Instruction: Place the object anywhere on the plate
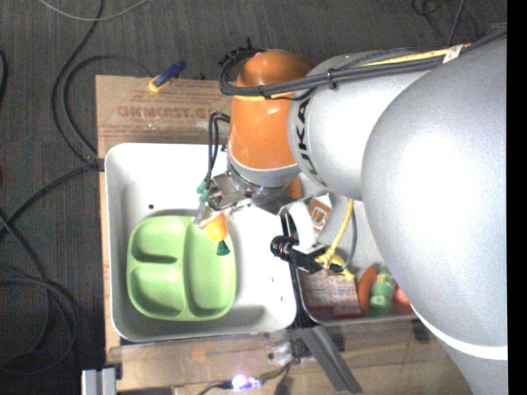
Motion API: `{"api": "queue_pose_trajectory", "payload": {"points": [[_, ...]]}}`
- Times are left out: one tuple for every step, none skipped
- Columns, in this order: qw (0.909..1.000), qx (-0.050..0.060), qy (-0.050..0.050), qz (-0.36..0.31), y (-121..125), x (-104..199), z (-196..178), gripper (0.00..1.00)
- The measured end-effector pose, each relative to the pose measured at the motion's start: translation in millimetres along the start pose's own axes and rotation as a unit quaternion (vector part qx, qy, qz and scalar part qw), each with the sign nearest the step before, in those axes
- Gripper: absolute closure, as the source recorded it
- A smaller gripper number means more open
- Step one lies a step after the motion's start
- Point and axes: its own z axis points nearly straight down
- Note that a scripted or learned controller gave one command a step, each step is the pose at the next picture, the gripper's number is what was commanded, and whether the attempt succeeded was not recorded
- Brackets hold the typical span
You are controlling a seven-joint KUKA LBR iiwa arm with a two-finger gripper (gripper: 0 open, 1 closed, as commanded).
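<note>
Left of frame centre, we see the end effector (216, 206) poised over the upper right rim of the green plate (181, 276), gripping a small orange object (217, 230) with a green tip, presumably held there for release onto the plate.
</note>
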Motion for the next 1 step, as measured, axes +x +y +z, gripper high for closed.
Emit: {"api": "queue_pose_trajectory", "payload": {"points": [[1.0000, 0.000, 0.000, 0.000, 0.0, 0.0, 0.0, 0.00]]}}
